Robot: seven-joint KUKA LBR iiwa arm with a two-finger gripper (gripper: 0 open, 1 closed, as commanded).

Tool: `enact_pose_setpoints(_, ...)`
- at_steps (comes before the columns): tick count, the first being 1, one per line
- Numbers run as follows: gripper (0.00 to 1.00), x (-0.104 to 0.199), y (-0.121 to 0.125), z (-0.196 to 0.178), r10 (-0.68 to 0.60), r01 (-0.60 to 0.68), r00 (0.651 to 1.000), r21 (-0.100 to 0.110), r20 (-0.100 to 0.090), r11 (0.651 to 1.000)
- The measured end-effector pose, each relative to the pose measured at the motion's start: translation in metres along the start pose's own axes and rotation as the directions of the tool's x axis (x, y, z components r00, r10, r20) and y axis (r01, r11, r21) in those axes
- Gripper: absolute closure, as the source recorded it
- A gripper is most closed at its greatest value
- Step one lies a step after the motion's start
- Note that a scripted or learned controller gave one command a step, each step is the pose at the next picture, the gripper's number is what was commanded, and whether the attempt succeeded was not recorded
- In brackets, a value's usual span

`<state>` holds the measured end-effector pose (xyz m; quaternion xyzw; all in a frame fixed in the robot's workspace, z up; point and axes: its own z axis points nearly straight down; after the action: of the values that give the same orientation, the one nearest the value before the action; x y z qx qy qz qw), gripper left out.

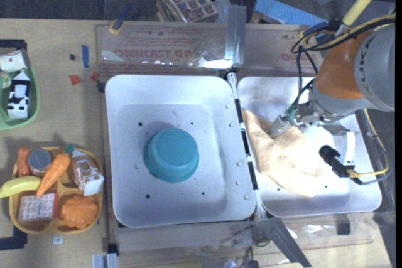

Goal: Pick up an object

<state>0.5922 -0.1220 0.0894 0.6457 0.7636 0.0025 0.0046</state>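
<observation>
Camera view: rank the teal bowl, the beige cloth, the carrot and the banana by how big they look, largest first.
1. beige cloth, spread over the right bin's floor
2. teal bowl, in the left bin
3. carrot and banana, on the yellow tray: they look about alike, so I will not rank them.

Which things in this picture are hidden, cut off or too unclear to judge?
- Gripper over the beige cloth, camera view: the wrist hides its tip, so any grasp is unclear.
- Right white bin: the grey arm covers its far right corner.
- Round teal bowl in the left white bin: upside down, its inside is hidden.
</observation>
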Motion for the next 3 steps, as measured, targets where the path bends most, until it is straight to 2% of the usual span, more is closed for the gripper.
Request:
enact_pose_setpoints(1,0.00,-0.017,-0.007,-0.057,0.123,-0.123,0.992,0.007,-0.001,0.992)
enact_pose_setpoints(2,0.00,-0.083,0.035,-0.043,0.060,-0.060,0.998,0.007,0.000,0.998)
enact_pose_setpoints(3,0.00,-0.046,0.016,-0.075,0.061,-0.061,0.998,0.009,-0.002,0.998)
